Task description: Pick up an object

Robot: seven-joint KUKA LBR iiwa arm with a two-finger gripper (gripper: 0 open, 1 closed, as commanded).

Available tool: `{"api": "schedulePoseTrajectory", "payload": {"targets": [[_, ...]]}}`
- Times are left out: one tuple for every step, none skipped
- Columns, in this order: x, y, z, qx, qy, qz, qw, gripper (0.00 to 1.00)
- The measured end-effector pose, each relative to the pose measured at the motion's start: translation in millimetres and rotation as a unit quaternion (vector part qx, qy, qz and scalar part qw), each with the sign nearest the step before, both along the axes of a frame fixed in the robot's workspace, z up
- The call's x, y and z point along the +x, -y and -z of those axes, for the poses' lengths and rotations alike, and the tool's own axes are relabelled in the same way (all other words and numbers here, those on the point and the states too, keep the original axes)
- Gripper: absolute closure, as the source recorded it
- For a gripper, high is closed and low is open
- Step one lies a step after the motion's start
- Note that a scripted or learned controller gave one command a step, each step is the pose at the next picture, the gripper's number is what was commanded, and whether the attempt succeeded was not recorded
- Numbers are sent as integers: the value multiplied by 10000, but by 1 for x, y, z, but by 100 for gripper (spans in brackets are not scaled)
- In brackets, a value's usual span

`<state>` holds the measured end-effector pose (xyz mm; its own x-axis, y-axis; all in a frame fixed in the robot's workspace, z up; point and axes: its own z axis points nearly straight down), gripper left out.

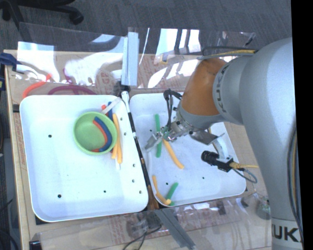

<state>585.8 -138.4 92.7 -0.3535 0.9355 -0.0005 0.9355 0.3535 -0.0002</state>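
Grasping looks like the step in hand: the hand [161, 135] sits low in the right bin [230, 183], its tip among a small cluster of sticks near that bin's left-centre. A green stick [157, 122] lies just above the tip, a second short green piece [159, 149] just below it, and an orange stick [174, 156] slants away to the lower right, its upper end at the hand. Whether the hand is spread or clenched I cannot tell; the parts at the tip blur into the sticks, and nothing is clearly seen caught there.

Further off in the same bin, a green stick [172, 189] and a thin orange stick [156, 185] rest near the bottom rim. The left bin [59, 169] holds a green bowl [94, 132] with red and blue pieces inside, and orange sticks [117, 145] just beside the bowl's right edge.

Risk comes mainly from crowding. With three sticks near or touching at the tip, the hand may close on the ends of two and drop both on lifting, or pinch one off-centre so it swings and slips. Thin sticks lying flat on the bin floor also tend to skid aside as the hand closes. A cable with a black plug [210, 157] hangs close to the wrist and could brush the orange stick.
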Motion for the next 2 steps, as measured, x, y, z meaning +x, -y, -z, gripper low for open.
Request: {"api": "schedulePoseTrajectory", "payload": {"targets": [[2, 2, -12, -24, 24, -10, 10000, 100], [33, -65, -126, 5, 5, -469, 9989, 100]]}}
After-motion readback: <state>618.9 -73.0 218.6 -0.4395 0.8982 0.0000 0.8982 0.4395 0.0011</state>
